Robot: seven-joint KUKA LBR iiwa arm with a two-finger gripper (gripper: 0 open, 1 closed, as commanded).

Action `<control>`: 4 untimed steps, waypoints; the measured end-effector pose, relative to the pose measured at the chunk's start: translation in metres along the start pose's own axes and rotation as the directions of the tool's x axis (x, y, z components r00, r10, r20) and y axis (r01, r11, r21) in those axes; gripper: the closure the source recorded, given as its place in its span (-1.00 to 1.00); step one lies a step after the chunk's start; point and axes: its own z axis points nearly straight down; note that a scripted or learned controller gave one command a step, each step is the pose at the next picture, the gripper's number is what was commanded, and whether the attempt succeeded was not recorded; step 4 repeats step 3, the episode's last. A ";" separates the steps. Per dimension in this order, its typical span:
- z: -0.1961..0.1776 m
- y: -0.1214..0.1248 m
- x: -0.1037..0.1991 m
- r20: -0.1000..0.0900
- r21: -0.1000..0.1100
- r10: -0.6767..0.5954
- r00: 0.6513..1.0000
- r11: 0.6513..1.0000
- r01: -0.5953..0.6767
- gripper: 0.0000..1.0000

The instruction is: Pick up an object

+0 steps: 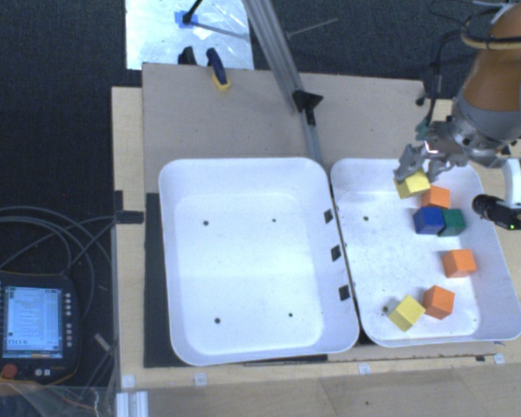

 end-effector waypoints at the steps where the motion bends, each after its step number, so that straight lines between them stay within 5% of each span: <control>1: -0.011 -0.018 0.049 -0.003 0.001 -0.004 1.000 1.000 0.004 1.00; 3: -0.004 -0.057 0.164 -0.004 0.004 -0.006 1.000 1.000 0.006 1.00; 4: -0.004 -0.057 0.164 -0.004 0.004 -0.006 1.000 1.000 0.006 1.00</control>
